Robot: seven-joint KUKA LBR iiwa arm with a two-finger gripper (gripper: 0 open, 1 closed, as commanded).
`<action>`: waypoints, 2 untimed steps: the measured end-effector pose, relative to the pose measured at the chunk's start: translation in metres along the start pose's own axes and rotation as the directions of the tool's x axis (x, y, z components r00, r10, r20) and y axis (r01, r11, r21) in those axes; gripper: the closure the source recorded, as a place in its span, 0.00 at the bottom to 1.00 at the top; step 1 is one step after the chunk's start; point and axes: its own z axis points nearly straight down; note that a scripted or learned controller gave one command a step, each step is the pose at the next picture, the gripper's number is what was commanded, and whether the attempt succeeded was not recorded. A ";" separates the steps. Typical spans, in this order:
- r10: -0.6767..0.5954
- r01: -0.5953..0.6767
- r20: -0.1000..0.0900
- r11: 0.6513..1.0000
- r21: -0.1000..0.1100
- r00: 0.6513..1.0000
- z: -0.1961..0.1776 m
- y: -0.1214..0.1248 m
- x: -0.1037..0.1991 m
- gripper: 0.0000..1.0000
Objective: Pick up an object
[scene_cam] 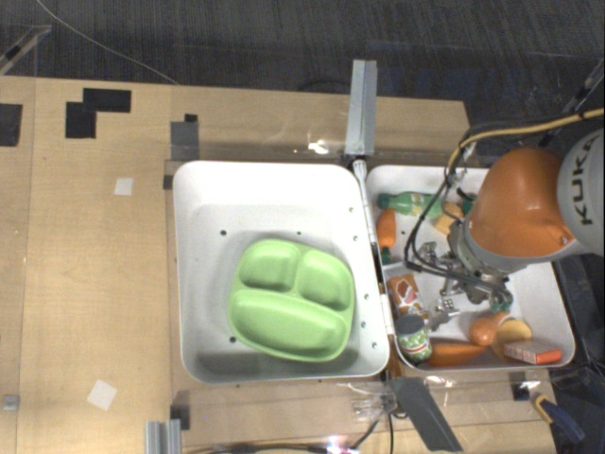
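Lime-green tray [291,301] in a white bin [203,253]; orange carrot [387,230], green bottle [408,201], orange-banded grey arm [520,206].

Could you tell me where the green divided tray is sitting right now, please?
The green divided tray lies in the left white bin, toward its near right corner, just across the bins' shared edge from the gripper.

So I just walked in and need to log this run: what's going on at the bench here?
The grey arm with the orange band is reaching down into the right-hand white bin, its tool low among small items: a green bottle, an orange carrot-like piece and a small dark-lidded jar. Whether it holds anything can't be told. The left white bin holds a green three-compartment plastic tray.
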 end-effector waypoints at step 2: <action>0.068 -0.068 -0.006 0.998 -0.007 0.998 0.001 -0.025 -0.009 0.00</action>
